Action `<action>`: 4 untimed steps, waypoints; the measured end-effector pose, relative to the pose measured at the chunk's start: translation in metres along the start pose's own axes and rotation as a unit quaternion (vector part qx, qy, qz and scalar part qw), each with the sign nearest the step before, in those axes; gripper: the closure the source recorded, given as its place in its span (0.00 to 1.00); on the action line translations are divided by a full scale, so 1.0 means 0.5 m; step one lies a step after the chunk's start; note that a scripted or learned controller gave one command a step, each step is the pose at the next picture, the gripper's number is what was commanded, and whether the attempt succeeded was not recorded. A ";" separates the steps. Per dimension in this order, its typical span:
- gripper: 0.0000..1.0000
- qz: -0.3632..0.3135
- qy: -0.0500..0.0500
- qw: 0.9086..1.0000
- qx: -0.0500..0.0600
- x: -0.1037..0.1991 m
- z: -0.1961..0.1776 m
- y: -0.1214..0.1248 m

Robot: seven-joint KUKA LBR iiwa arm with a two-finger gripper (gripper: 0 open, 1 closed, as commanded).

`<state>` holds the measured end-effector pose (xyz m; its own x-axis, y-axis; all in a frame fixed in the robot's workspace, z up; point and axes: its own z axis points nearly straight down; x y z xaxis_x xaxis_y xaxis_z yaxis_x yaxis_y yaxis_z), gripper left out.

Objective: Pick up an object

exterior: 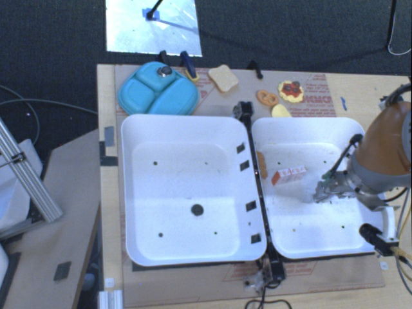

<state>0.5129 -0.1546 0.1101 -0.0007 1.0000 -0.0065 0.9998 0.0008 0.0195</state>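
A small clear packet with a red and white label (pixel 290 174) lies in the right bin (pixel 302 240), near its middle left. A thin brown strip (pixel 261 163) rests against that bin's left wall. My gripper (pixel 326 190) hangs low over the right bin, just right of the packet and apart from it. The arm with its orange band (pixel 387 140) comes in from the right edge.
The left bin (pixel 187 237) holds a small dark round spot (pixel 197 210). Behind the bins lie a blue sectioned plate (pixel 158 90), a toast slice (pixel 223 78), a pretzel (pixel 266 97), a small pizza toy (pixel 291 90) and a yellow piece (pixel 280 111).
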 end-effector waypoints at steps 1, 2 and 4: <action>1.00 0.000 0.004 1.000 0.001 -0.028 0.042 -0.043; 1.00 -0.003 0.006 1.000 0.008 -0.039 0.044 -0.023; 1.00 -0.002 0.004 1.000 0.003 -0.063 0.020 -0.020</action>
<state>0.5029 -0.1861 0.0998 -0.0056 1.0000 0.0024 0.9999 0.0056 0.0145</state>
